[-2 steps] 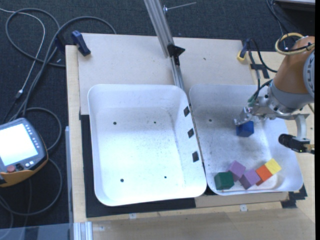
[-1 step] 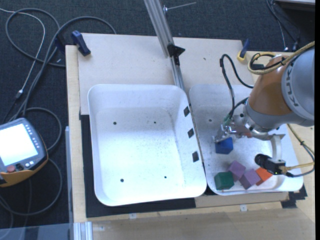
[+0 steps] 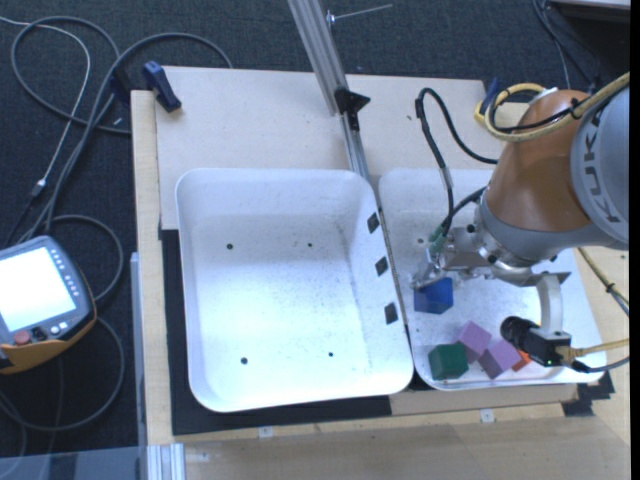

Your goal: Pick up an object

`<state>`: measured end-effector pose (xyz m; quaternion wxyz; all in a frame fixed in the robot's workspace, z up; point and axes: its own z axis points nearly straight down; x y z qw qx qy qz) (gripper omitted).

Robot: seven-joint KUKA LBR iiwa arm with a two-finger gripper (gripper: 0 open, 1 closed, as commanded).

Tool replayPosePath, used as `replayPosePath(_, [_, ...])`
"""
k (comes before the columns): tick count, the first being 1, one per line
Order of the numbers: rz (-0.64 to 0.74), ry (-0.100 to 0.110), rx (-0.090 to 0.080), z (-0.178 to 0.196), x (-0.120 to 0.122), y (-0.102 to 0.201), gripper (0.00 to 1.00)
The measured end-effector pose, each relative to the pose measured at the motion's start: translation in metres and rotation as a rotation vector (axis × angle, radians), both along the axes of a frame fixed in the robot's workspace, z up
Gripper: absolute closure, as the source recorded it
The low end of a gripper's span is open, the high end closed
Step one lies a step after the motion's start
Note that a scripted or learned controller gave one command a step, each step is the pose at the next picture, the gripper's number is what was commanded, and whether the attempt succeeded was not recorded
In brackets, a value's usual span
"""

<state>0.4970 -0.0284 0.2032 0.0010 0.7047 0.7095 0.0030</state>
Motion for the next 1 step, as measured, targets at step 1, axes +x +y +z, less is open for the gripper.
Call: replayPosePath(1, [0.001,0.006,0.001,-0.0043,0.0077,0.0725,1.0])
